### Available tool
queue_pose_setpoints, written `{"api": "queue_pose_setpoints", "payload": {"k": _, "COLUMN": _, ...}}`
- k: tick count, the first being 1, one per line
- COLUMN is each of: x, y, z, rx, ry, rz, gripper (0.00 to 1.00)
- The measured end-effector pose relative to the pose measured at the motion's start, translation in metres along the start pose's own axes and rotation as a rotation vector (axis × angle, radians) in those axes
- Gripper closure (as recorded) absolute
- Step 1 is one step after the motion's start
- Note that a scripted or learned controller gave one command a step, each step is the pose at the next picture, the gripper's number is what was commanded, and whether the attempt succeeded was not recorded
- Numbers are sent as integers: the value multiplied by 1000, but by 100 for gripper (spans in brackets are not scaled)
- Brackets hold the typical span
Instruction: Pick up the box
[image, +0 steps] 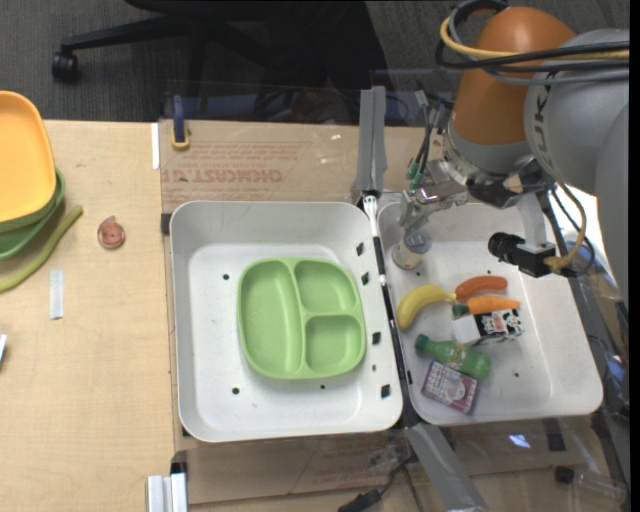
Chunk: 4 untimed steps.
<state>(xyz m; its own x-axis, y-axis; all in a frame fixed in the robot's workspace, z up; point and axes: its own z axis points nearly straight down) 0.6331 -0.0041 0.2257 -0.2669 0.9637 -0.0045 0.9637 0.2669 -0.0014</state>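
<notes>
The claw (411, 238) hung low over the right bin (575, 400), near that bin's corner at about 10 o'clock, close to the wall it shares with the left bin (200, 400). Whether it was released or clenched I couldn't tell from where I stood; nothing showed in its grip.

The box (490, 325), a small one printed in black and white, lay on the floor of the same bin, near the middle. From the claw it sat between 4 and 5 o'clock, a fair way off, with the banana (421, 302) lying between the two, somewhat to the 7 o'clock side of the straight line. So the move I'd have expected was a carry out along that diagonal, passing above the banana, before any drop.

The box seemed to lie on its side, its long axis running roughly from 9 to 3 o'clock, the 3 o'clock end a touch lower in the view. To my eye the grip would have gone best across the short way, closing along the 12 to 6 line.

That line was crowded. The carrot (487, 290) lay just at 12 o'clock of the box, parallel to it and seemingly touching. The bottle (455, 357) lay close at 7 o'clock, and the pink packet (449, 387) beyond it. I judged the carrot side the likelier snag
</notes>
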Motion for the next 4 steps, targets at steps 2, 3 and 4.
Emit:
{"api": "queue_pose_setpoints", "payload": {"k": 2, "x": 33, "y": 36, "z": 35, "rx": -1, "ry": 3, "rz": -78, "gripper": 100}}
{"api": "queue_pose_setpoints", "payload": {"k": 3, "x": 31, "y": -17, "z": 34, "rx": 0, "ry": 4, "rz": -190, "gripper": 100}}
{"api": "queue_pose_setpoints", "payload": {"k": 4, "x": 29, "y": -18, "z": 26, "rx": 0, "ry": 3, "rz": -185, "gripper": 100}}
